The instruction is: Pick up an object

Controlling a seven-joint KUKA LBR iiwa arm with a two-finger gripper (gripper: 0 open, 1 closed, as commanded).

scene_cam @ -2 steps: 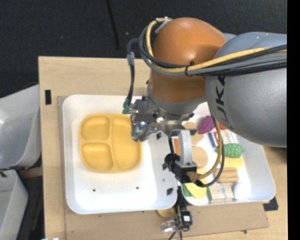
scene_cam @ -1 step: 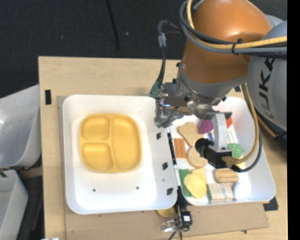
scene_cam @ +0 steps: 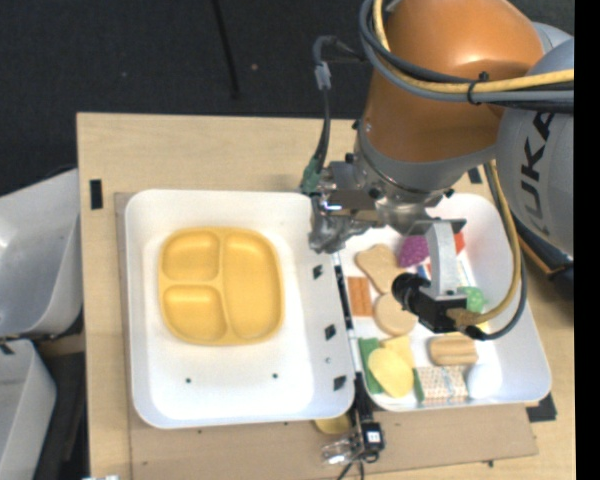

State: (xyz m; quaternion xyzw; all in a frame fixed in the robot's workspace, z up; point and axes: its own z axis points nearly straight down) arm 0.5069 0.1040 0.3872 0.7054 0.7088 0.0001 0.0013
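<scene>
Nearest the camera, in the right bin (scene_cam: 528, 373), a patterned wafer (scene_cam: 441, 384) lies against the front wall, with a yellow fruit (scene_cam: 390, 370) just beside it on the left and a small bread roll (scene_cam: 452, 350) just behind it. A green piece (scene_cam: 368, 349) touches the fruit's far left side. Further back lie a round biscuit (scene_cam: 393, 316) and an orange block (scene_cam: 359, 296) close to the wall shared with the other bin. Behind these are a tan toast slice (scene_cam: 376, 264), then a purple bunch of grapes (scene_cam: 413, 251) and a white box with red markings (scene_cam: 447, 266), partly under the arm. The left bin (scene_cam: 140, 268) holds a yellow divided plate (scene_cam: 220, 285), lying flat near its middle. At the far end of the wall between the two bins hangs the gripper (scene_cam: 325, 234), above the rim and apart from all these things. Nothing shows in its grasp, and whether it is open or closed cannot be told from this angle. Both bins rest on a pale wooden bench (scene_cam: 105, 153).
</scene>
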